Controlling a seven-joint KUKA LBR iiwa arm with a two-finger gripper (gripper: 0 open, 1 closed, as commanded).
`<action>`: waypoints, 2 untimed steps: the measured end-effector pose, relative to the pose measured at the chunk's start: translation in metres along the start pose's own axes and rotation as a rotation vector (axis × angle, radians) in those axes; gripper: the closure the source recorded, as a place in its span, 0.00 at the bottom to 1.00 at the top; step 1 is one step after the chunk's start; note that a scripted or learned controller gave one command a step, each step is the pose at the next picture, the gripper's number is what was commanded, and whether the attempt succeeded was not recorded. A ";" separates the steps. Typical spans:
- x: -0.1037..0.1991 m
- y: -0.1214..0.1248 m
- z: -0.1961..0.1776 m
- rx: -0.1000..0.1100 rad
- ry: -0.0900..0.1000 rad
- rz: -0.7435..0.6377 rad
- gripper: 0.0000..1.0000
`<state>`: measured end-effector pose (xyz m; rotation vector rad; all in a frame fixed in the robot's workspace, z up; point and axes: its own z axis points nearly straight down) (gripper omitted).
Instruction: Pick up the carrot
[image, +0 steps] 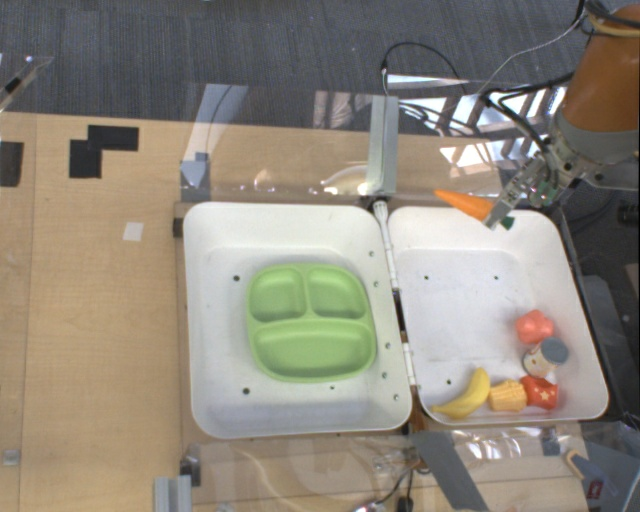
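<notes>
Carrot (463, 204): seen at the right bin's (470, 300) 12 o'clock rim, tip pointing to 9 o'clock, green end gripped.
Gripper (503, 209): fingers closed on the carrot's green end, at the carrot's 3 o'clock.
Left bin (215, 300): a green divided plate (310, 322) is held at its centre.
Toy foods: banana (466, 396), corn (507, 396) and red pieces are grouped at the right bin's 5 o'clock.
</notes>
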<state>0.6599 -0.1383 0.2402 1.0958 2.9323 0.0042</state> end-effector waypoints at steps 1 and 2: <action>-0.015 -0.033 -0.053 0.001 0.000 0.039 1.00; 0.033 -0.004 -0.012 0.002 0.004 -0.051 1.00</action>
